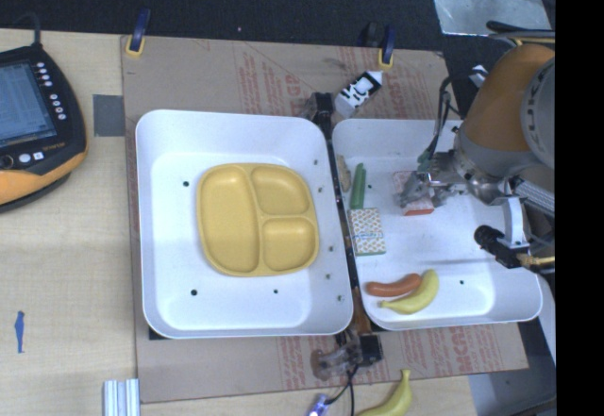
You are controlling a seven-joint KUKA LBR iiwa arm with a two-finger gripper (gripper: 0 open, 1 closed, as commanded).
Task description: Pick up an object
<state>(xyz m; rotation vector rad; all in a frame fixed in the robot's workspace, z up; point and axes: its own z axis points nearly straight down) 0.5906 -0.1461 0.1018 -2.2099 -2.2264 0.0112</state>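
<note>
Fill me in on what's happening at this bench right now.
A grey and orange robot arm reaches in from the right, with its gripper low over the right bin. That bin holds a green stick-shaped item, a patterned packet, a red sausage-shaped item and a banana. Whether anything is grasped is unclear. The left bin holds a yellow divided plate.

The bottom edge cuts off a banana (392, 397); the arm (505, 122) hides the right bin's (453, 310) far corner
</note>
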